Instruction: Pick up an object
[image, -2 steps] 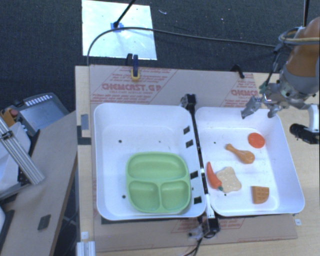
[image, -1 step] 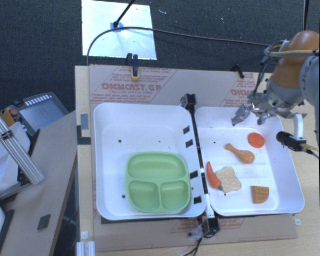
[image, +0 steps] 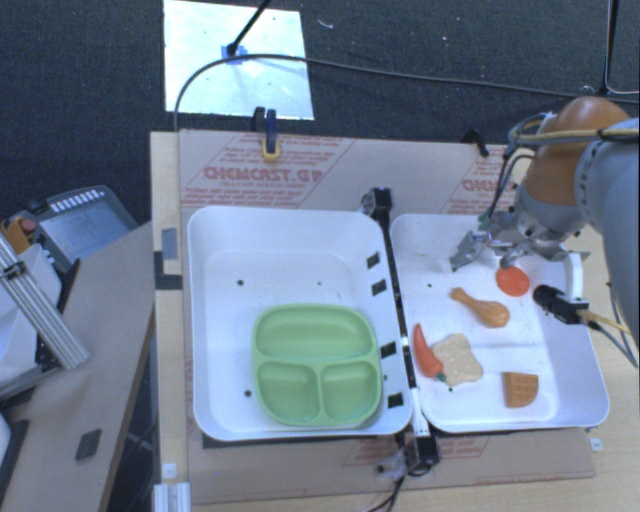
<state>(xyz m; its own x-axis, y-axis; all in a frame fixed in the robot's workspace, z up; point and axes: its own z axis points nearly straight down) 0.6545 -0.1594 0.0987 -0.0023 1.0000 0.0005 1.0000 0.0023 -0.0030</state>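
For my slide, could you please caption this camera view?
Gripper hovers in right bin near tomato and drumstick; green tray fills left bin.

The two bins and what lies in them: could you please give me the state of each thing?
Left bin: holds the tray.
Tray: green, flat, upright.
Right bin: holds five food toys.
Drumstick: lying flat.
Carrot: lying, touching the bread.
Bread: lying flat.
Waffle: lying apart near the front.
Orange ball: resting under the gripper.
Gripper: low over the right bin.
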